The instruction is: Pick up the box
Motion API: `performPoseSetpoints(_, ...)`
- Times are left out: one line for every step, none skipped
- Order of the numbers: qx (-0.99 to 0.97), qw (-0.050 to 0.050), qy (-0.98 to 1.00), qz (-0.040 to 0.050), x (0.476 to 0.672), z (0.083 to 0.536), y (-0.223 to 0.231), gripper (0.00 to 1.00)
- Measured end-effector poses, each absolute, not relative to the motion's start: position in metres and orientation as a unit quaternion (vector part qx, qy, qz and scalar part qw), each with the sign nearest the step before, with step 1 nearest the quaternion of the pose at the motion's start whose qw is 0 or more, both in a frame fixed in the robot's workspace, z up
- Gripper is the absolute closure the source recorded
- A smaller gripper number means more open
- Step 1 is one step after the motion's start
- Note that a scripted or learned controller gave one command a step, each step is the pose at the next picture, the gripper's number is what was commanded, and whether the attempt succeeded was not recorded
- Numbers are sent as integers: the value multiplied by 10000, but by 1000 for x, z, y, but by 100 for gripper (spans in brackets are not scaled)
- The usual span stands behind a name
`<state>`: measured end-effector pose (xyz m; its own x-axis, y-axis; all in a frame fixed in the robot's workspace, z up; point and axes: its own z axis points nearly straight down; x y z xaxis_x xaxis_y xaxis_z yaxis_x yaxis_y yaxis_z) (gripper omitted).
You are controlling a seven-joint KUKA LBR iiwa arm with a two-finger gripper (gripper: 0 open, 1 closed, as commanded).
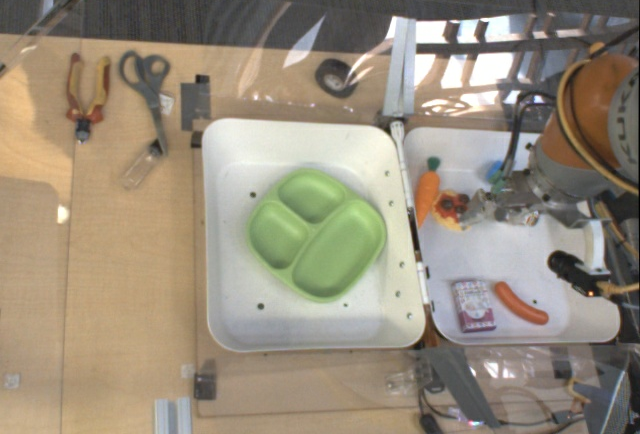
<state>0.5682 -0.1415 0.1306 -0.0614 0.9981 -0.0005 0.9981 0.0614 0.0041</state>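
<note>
The small purple printed box (474, 306) lies flat beside an orange sausage (523, 303); the tool (487, 209) hangs above, grip unreadable.

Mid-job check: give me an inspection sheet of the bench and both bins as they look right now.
Surface: light wooden bench bearing two shallow white bins, left bin and right bin.
Job's things: small purple rectangular box lying flat near the right bin's front edge, apart from the hand.
Clutter: green three-compartment plastic tray in the left bin; orange toy carrot, orange-red toy sausage, small red-yellow toy in the right bin.
Grippers: hand over the right bin's back half, nothing seen in it.
Cables: black cable along the arm.
Surroundings: red-handled pliers, grey scissors, tape roll on the bench.
</note>
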Motion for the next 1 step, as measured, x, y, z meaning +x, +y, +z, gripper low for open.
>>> performPoseSetpoints(6481,56,7615,39,503,91,-131,0)
